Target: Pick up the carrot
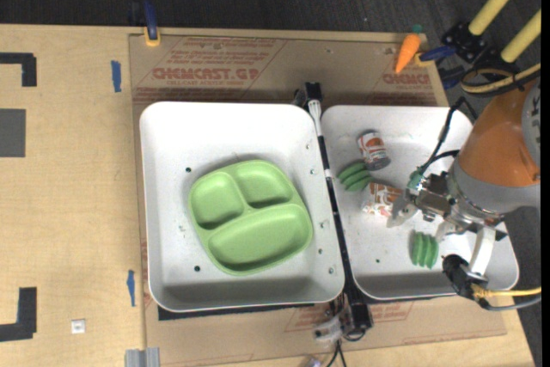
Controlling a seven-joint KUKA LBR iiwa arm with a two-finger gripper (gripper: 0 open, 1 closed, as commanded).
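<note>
the carrot (406, 52) lies on the cardboard behind the right bin (447, 123), outside both bins and well apart from the gripper (411, 200). the gripper sits low over the right bin, beside a small wrapped item (379, 200); jaw state cannot be determined. the left bin (163, 185) holds a green divided plate (249, 215).
</note>
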